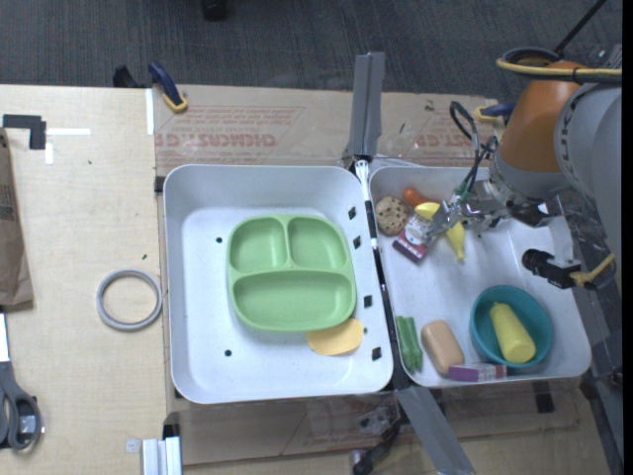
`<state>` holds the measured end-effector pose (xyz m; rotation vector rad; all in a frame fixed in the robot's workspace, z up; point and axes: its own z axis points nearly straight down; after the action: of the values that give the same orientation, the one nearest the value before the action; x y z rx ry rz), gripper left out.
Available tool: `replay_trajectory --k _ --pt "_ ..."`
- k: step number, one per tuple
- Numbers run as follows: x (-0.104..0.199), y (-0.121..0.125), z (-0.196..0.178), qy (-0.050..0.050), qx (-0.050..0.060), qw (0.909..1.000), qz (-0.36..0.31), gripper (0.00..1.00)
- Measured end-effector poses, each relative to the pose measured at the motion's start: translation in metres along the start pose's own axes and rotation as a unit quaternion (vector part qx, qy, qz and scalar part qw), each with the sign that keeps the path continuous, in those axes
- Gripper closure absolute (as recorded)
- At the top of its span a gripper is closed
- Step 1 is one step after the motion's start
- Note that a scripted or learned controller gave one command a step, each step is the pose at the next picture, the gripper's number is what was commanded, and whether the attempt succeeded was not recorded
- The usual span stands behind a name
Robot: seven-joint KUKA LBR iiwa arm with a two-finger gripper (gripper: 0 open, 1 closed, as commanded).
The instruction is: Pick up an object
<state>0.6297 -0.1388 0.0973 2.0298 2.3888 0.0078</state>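
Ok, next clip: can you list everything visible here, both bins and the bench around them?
Divided plate: one, green, left bin.
Flat round piece: one, yellow, left bin, by the plate's lower right edge.
Bowl: one, blue, right bin, lower right.
Cylinder: one, yellow, in the bowl.
Block: one, tan, right bin, left of the bowl.
Cookie: one, brown, right bin, upper left.
Banana: one, yellow, right bin, under the end effector.
Ring: one, grey, bench left of the bins.
Clamp: one, blue and yellow, bench top left.
Arm: one, grey and orange, right.
End effector: one, over the right bin.
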Motion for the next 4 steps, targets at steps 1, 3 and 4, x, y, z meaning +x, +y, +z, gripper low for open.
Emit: replay_trajectory --k 1,3,4 --pt "-0.015 -0.032 -0.002 0.000 0.003 0.9994 0.033 0.00" --pt "0.004 0.015 -0.007 -0.002 0.008 0.9963 0.086 1.00" --pt "-0.009 -0.035 -0.078 0.000 0.005 0.9926 0.122 1.00"
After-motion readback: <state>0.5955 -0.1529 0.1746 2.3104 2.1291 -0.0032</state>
